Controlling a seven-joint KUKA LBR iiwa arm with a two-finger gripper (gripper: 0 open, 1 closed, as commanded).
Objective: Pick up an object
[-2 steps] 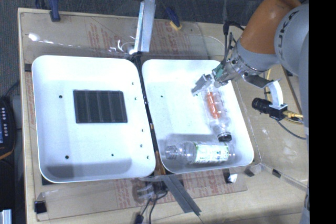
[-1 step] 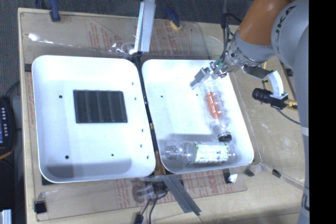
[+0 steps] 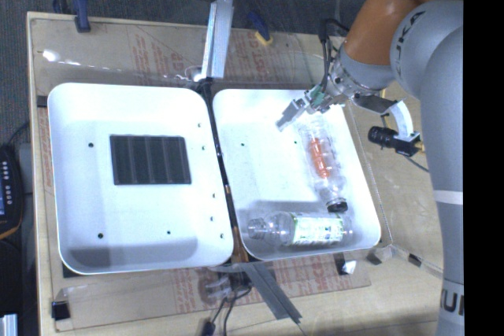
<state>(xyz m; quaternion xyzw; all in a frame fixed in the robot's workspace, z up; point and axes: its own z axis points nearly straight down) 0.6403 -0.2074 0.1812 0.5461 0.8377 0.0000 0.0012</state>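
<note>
L bin (image 3: 79,169) holds a dark ribbed grate (image 3: 150,160), flat, near its middle. A grey bar (image 3: 216,39) stands at the seam between bins. R bin (image 3: 252,161): clear bottle w/ green-white label (image 3: 303,230) lying along the front wall; clear bottle w/ orange contents (image 3: 323,161) lying lengthwise, black cap toward front. Gripper (image 3: 293,113) hovers just above-left of orange bottle, fingers apart, gripping nothing. Arm (image 3: 409,35) at R.

Grey arm (image 3: 429,75) comes in from right, orange band above wrist, bent down and leftward. Hand (image 3: 290,116) at end, tilted low (finger state unclear at this res).
</note>
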